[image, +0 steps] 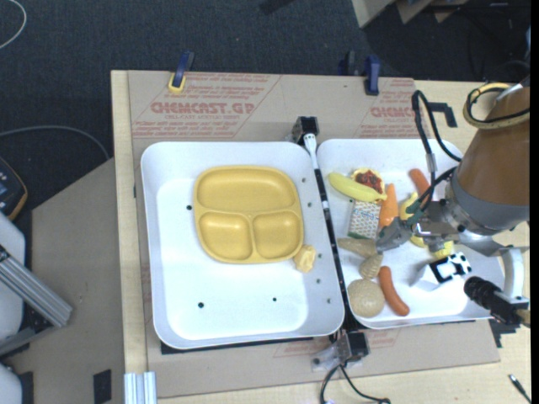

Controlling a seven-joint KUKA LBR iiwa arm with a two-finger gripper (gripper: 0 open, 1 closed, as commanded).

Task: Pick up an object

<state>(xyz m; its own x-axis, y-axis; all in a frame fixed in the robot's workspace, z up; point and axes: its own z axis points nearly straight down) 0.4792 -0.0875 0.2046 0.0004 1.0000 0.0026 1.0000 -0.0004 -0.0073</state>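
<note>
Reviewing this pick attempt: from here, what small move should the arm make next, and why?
Probably a short descent. The gripper hangs over the right bin, above the cluster of toy food beside the carrot, with nothing visibly between its fingers, so lowering onto an item there seems the likeliest step before closing.

Arm [497, 167] cut off by right edge; its bulk hides right bin's [337, 154] far side. Jaws' state unreadable. Small yellow piece [304, 260] beside tray [248, 213] unidentifiable.
</note>
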